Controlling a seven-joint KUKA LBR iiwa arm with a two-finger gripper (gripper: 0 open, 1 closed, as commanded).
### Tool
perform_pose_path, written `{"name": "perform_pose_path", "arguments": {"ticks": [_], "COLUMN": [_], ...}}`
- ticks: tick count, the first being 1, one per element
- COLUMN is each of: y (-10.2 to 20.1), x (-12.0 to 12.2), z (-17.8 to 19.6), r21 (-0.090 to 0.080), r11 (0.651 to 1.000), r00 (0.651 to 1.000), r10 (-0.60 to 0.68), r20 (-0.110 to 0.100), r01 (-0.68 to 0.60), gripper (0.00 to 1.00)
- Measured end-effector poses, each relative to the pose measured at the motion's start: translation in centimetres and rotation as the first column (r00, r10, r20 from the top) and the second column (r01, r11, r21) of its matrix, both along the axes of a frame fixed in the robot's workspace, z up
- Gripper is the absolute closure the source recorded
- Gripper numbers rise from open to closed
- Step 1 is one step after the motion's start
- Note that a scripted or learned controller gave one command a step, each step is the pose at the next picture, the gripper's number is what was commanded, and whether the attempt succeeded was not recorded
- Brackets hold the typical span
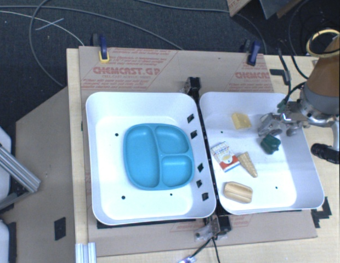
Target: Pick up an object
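From above, I see my gripper (277,126) reaching in from the right, over the far right part of the right bin (285,199). My metal fingers (267,124) are spread a little, and nothing sits between them. Just below them lies a small dark green thing (271,143); it is so close to my fingers that I cannot tell if I touch it or hang just above it. A pale yellow piece (241,120) lies to the left of my fingers, near the far wall. In the middle of this bin are a small red and white packet (225,155) and a tan cone (248,164) just beside it, and a little bread roll (238,192) lies nearer the front. The left bin (101,147) holds a blue tray (158,155) with three parts. My arm (325,81) is cut off at the right side, so I can't see much of it. The green thing is small and dark, and its shape is hard to make out.
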State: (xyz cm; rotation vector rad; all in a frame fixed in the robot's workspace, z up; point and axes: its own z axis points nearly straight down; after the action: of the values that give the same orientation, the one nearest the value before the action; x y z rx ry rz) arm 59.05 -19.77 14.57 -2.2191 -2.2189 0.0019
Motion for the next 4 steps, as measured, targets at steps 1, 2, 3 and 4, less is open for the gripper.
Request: {"name": "perform_pose_path", "arguments": {"ticks": [1, 2, 3, 4], "y": [0.2, 0.2, 0.2, -0.4], "x": [0.1, 0.2, 0.2, 0.8], "z": [-4.0, -6.0, -5.0, -0.5], "r21": [0.000, 0.000, 0.000, -0.002], "r11": [1.000, 1.000, 1.000, 1.000], "r00": [1.000, 1.000, 1.000, 1.000], "r10": [0.001, 0.001, 0.001, 0.001], "r20": [0.001, 0.001, 0.003, 0.005], "r01": [-0.001, -0.001, -0.001, -0.001], "gripper": [0.00, 0.00, 1.00, 1.00]}}
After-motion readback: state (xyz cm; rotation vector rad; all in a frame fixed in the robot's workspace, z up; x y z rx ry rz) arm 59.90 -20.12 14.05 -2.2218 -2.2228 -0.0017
